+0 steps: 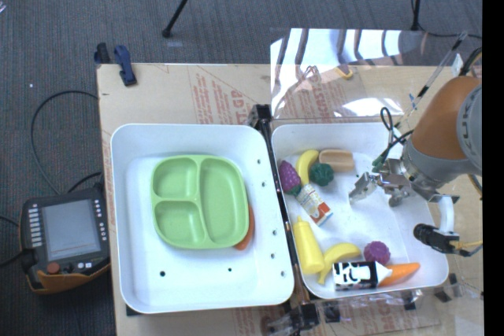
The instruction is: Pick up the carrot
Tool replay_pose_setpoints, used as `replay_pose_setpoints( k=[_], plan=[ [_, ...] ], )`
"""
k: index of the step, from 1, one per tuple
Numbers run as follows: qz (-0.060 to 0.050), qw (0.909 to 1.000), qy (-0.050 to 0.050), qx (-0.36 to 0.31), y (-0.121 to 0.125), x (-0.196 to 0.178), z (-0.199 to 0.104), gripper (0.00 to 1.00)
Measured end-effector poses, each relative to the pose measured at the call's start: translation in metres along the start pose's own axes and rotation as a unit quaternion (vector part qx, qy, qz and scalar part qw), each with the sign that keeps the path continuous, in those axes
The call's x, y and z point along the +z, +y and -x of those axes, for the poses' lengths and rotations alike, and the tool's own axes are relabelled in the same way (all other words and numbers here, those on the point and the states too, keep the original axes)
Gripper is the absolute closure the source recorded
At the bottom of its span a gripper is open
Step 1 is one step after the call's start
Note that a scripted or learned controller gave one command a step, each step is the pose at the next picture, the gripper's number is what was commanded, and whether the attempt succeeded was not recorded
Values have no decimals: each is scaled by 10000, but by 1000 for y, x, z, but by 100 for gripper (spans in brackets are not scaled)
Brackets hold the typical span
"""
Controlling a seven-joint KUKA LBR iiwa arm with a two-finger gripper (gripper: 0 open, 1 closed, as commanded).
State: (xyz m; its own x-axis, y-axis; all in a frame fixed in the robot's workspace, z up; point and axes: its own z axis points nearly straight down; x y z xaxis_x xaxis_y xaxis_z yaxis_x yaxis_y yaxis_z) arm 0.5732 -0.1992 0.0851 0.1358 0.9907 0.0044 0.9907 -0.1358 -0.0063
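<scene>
The carrot (404, 272), orange and tapered, lies in the front right corner of the right bin (429, 236), its thick end against a black-and-white packet (354, 275). My gripper (379, 191) hangs over the right half of that bin, well behind the carrot and apart from it. Its fingers (361, 189) are spread open, pointing down with nothing between them.
The right bin also holds a banana (307, 165), a purple fruit (290, 177), broccoli (321, 174), a bun (337, 160), a small carton (314, 205), a yellow bottle (309, 246), a second banana (343, 252) and purple grapes (376, 252). A green divided plate (198, 202) sits in the left bin (138, 264).
</scene>
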Motion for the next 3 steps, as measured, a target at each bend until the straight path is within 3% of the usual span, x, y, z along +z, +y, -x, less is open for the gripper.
replay_pose_setpoints(
  k=[1,2,3],
  plan=[
    [-19,9989,8,-472,-84,-46,-86,0],
    [129,9920,-139,-1252,-100,-9,-94,0],
    [3,9706,-22,-2406,-50,-4,-8,0]
  ],
)
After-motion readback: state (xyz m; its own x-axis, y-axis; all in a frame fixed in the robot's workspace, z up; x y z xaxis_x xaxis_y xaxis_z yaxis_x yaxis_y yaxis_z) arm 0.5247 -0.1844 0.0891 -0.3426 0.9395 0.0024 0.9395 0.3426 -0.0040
